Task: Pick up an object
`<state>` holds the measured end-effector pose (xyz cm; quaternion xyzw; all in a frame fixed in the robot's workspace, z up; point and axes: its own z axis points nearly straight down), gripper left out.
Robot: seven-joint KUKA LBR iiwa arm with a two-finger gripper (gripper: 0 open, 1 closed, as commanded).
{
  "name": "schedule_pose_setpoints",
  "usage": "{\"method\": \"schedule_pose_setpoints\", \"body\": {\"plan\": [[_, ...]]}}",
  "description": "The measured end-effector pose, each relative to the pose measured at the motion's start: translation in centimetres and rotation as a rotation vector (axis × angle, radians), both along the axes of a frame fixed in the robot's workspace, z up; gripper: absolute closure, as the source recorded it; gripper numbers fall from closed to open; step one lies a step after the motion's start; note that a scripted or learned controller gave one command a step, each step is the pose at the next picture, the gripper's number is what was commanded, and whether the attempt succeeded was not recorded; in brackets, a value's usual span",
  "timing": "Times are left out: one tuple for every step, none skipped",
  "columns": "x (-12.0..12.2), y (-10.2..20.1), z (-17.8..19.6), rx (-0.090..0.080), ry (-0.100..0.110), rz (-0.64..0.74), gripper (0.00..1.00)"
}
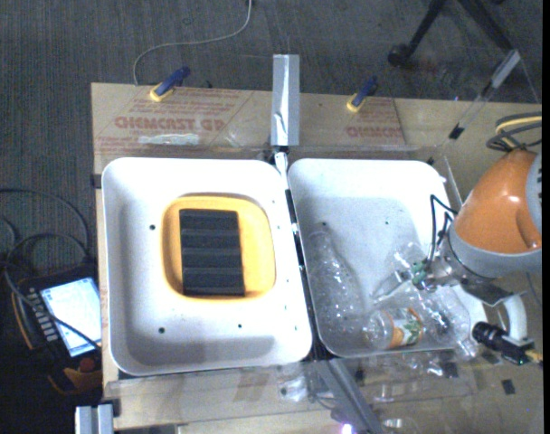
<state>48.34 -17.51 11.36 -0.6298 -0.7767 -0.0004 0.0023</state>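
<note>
A yellow tray-like object with a black ribbed insert [212,250] lies flat in the middle of the left bin [130,197]. The right bin [365,183] holds clear plastic bottles. One bottle [327,274] lies along the bin's left side. Another, with an orange label [402,330], rests near the front edge. My gripper [422,276] is low over the right side of this bin, in among crumpled clear plastic [397,274]. The arm's orange band [497,211] sits just above it. The transparent plastic hides what the gripper touches.
Both bins stand on a cardboard-covered bench [194,120] with two blue-and-yellow clamps at its back edge. A grey post [285,98] rises between the bins at the back. Cables and a lit tablet [71,310] lie on the floor to the left.
</note>
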Motion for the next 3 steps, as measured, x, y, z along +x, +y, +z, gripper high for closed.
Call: {"method": "schedule_pose_setpoints", "body": {"plan": [[5.3,-2.7,-2.2,-0.003,-0.013,-0.04,0.0],[5.4,-2.6,-1.2,-0.001,-0.017,-0.039,1.0],[7.8,2.7,6.7,-0.004,-0.003,-0.078,1.0]]}}
